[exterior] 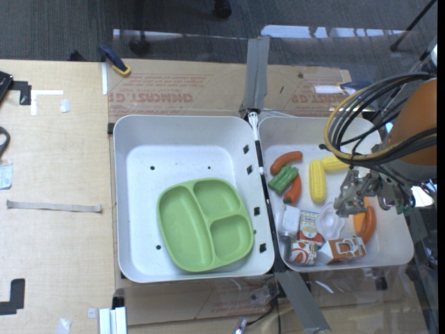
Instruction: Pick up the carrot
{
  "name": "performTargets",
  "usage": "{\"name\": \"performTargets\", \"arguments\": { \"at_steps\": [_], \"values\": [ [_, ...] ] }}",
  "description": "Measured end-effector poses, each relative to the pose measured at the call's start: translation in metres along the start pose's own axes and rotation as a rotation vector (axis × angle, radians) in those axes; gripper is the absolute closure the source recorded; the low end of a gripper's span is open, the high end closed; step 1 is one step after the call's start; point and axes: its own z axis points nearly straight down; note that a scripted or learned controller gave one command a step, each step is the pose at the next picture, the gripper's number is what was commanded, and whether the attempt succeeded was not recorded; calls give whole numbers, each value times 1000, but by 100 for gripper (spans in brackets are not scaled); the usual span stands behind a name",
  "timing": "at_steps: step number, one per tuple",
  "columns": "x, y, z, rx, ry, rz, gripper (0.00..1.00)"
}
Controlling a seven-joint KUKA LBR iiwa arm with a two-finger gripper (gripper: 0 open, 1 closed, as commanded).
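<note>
Camera view: your end effector (350, 199), grip state unreadable, sits at the carrot's (366, 223) ten o'clock; carrot unlifted.

bench (52, 152): pale wood surface, spread across the left of the view
cardboard sheet (181, 89): flat on the bench beneath both bins, printed lettering showing behind the left one
left bin (125, 186): shallow, white, resting on the cardboard
right bin (396, 249): shallow, white, set just beside the left bin, rims meeting along a grey strip
blue-and-yellow tool (113, 58): lying at the cardboard's far left corner
tape strip (54, 206): thin, grey, lying flat on the wood left of the bins
black clamp (12, 294): at the bench's near left edge
</note>
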Motion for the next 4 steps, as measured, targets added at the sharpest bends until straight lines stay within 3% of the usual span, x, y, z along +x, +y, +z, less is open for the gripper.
{"name": "performTargets", "arguments": {
  "at_steps": [1, 2, 3, 4],
  "values": [
    [0, 0, 0, 0, 0, 0, 0],
    [-35, -57, 63, 2, -2, 184, 0],
    [-37, -56, 53, 3, -9, 180, 100],
    [-24, 10, 22, 0, -1, 92, 100]
  ]
}}
